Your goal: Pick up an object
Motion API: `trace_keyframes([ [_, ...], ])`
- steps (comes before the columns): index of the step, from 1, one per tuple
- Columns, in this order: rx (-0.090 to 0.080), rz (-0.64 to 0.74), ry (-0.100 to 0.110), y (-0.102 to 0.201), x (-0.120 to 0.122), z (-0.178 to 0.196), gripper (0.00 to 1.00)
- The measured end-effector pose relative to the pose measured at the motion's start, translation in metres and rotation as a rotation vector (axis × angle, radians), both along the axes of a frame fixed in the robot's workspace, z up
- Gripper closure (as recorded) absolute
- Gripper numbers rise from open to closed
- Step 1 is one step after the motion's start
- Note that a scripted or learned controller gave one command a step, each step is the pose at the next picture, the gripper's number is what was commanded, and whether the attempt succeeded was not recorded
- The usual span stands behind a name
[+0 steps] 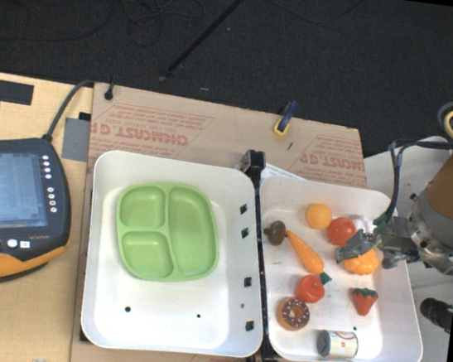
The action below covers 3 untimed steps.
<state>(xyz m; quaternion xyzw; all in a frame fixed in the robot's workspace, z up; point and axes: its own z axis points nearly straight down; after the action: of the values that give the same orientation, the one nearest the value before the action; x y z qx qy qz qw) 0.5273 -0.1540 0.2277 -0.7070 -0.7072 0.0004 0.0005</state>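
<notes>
The right white bin holds several toy foods. A yellow-orange ball and a red tomato lie near its back. A carrot runs aslant beside a small brown piece. Nearer the front lie a red fruit with a green stalk, a doughnut, a strawberry and a small can on its side. My gripper is low in the bin, right over an orange fruit and partly hiding its top. I cannot see whether it grips the fruit.
The left white bin holds a green divided plate. A divider with black clips separates the bins. A teach pendant lies to the far left. The arm reaches in over the right bin's right rim.
</notes>
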Motion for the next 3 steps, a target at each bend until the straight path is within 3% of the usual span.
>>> trace_keyframes([
  [1,0.001,0.001,0.002,0.063,0.012,-0.131,0.0],
  [2,0.002,-0.001,0.004,0.065,-0.039,-0.141,0.0],
  [3,0.002,-0.009,0.002,0.062,-0.037,-0.129,1.0],
])
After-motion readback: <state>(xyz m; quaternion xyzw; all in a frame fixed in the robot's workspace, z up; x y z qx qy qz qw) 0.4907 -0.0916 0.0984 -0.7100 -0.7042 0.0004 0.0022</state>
